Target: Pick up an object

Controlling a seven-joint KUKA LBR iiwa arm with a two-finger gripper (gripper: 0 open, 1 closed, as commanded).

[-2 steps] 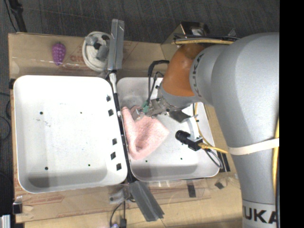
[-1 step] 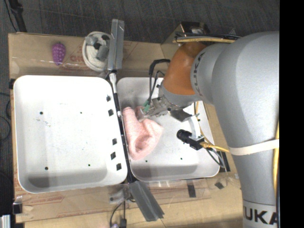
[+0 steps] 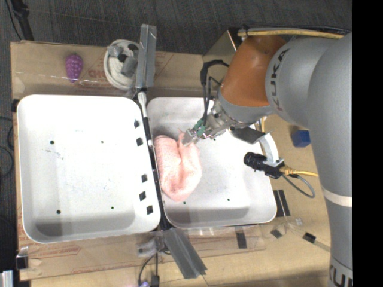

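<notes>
Camera view, left to right: I see the pink cloth [image 3: 177, 167] bunched at nine o'clock in the right bin [image 3: 263, 211]. Soft, light, floppy; I'd pinch its upper fold. End effector [image 3: 192, 134] touches that fold; grip state, cannot tell.

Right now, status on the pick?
Pincer low in right bin, at pink cloth's upper edge. Grip state unclear. Cloth bunched against the bin's left wall. Nothing blocking.

soft pink crumpled cloth [image 3: 178, 166]: pink, plain | two shallow plastic bins, left [image 3: 36, 160] and right [image 3: 239, 196]: white, dotted with dark specks | small bumpy purple object [image 3: 73, 66]: purple | robot arm [image 3: 311, 70]: grey, orange-banded
</notes>
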